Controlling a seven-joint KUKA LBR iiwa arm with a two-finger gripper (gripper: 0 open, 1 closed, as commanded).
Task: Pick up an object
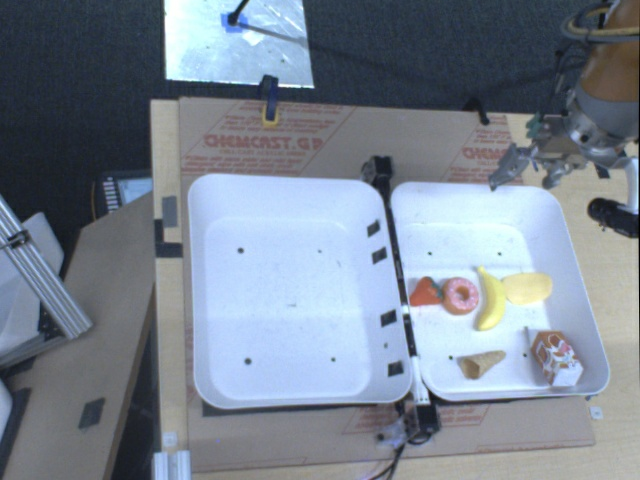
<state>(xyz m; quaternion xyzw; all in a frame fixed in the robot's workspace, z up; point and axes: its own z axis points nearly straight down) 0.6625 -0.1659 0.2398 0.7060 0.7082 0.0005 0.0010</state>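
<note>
**Claw over far rim of right bin, holding nothing**

My claw (528, 168) hangs spread wide, nothing btwn the fingers (503, 171), above the back edge of the right bin (470, 208), near its far right corner. Orange band of my arm (608, 78) shows just above the wrist.

All the loose items sit in the right bin, toward its near half. The banana (490, 300) is yellow and curved, long axis running roughly far-to-near, top tip pointing to the back wall. Just right of it, touching or nearly so, a pale yellow lemon-like piece (527, 288), long axis left-right. Left of the banana, a pink donut (460, 295) lies flat, w/ a red strawberry-like piece (427, 292) against its left side by the divider. Nearer the front: a tan cone (482, 364), long axis approx left-right, narrow end pointing left; and a small red-and-white carton (556, 358) in the front right corner, lying tilted.

The left bin (200, 298) is plain white w/ a few small dark dots on its floor. Both bins rest on a cardboard sheet (300, 133).
</note>
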